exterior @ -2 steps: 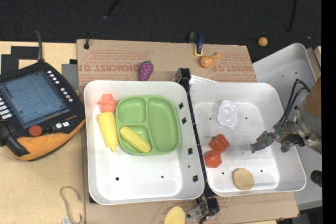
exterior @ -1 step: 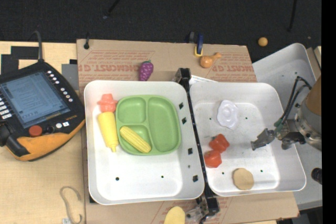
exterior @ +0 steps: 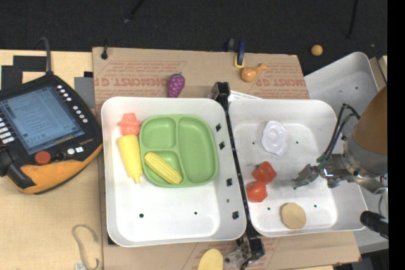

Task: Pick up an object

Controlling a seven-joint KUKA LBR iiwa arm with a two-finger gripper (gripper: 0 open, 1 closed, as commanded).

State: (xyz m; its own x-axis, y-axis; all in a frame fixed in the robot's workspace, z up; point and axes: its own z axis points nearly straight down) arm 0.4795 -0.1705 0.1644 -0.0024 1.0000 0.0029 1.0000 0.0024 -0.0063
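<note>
The right bin [exterior: 316, 112] holds a white crumpled object [exterior: 275, 136], two red pieces [exterior: 264, 171] [exterior: 256, 191] close together, and a tan round object [exterior: 293, 215] near its front wall. My gripper [exterior: 305, 177] hangs low over the right half of this bin. It is to the right of the red pieces and above the tan object, apart from both. Nothing shows in its grasp. The left bin [exterior: 164, 224] carries a green divided plate [exterior: 179, 149] with a yellow corn cob [exterior: 163, 167] on it, beside a yellow bottle [exterior: 130, 156] and a pink piece [exterior: 129, 124].
A teach pendant [exterior: 44, 129] lies left of the bins. On the cardboard behind sit purple grapes [exterior: 176, 84], an orange pear-shaped toy [exterior: 252, 72] and a clamp [exterior: 240, 55]. A yellow object [exterior: 211, 258] lies in front of the bins. A small orange ball [exterior: 316, 50] rests at the far right.
</note>
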